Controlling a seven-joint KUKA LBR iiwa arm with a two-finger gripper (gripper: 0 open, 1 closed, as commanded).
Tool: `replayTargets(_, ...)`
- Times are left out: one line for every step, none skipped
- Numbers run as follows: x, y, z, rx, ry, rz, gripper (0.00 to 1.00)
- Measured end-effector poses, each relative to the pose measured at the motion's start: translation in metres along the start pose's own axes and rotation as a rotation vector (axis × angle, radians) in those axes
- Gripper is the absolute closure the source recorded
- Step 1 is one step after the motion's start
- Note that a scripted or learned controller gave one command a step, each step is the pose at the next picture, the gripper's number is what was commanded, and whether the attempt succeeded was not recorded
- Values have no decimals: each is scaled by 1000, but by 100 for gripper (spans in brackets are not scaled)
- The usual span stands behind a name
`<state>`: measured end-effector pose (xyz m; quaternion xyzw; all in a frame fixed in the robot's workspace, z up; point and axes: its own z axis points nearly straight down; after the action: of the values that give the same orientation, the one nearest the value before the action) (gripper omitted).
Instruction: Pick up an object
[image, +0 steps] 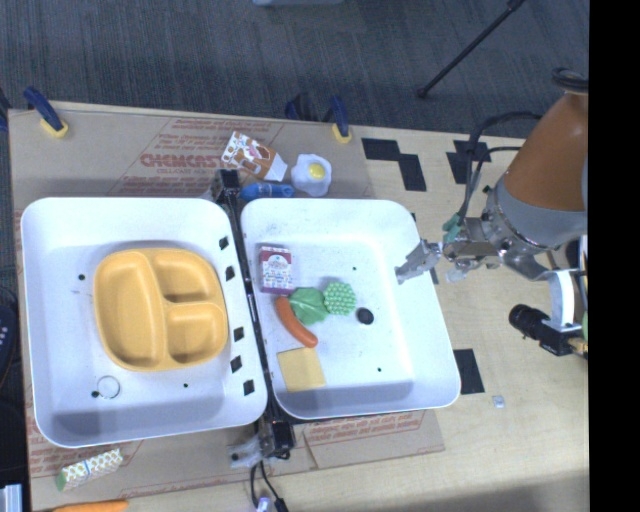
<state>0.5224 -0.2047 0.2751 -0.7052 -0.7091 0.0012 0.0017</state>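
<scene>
Reaching in from the right, my grey arm with its orange band (560, 150) holds its wrist low over the bench, and the two-finger gripper (412, 264) sits at the right rim of the right-hand shallow white bin (425, 330). I cannot tell how its fingers stand; nothing shows between them. Inside that bin, well apart from the gripper, lie a small red-and-white carton (275, 267), a green leafy toy (309, 304) touching a bumpy green ball (340, 297), an orange carrot-shaped toy (295, 322), a flat yellow square (300, 368) and a small black disc (364, 317). The left white bin (50, 250) carries a yellow three-compartment tray (160, 306).
</scene>
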Motion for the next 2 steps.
replayTargets(49, 44, 116, 3, 1, -40, 0)
replayTargets(91, 43, 177, -13, -5, 126, 0)
